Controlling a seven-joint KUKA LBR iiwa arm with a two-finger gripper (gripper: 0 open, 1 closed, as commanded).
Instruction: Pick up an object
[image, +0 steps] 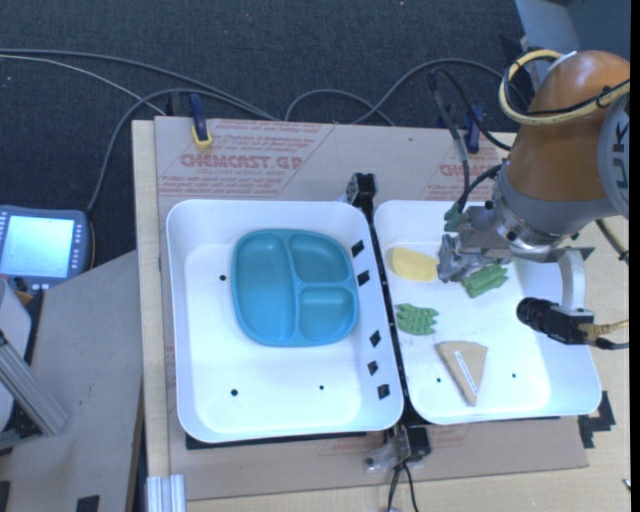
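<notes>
The gripper (458, 262) hangs low over the right bin (560, 395), and I cannot tell how it is set. Just beside it lie a green toy (486, 280) and a yellow piece (412, 264); nearer the front are a second green toy (417, 318) and a tan wedge (465, 366). The left bin (200, 390) holds a blue divided plate (295, 286). Both bins rest on a brown board (300, 150) over dark carpet (90, 40), with cables (90, 70) trailing and a small screen (40, 243) at the left

arm (570, 120) reaches in from right (wrist bent down).
</notes>
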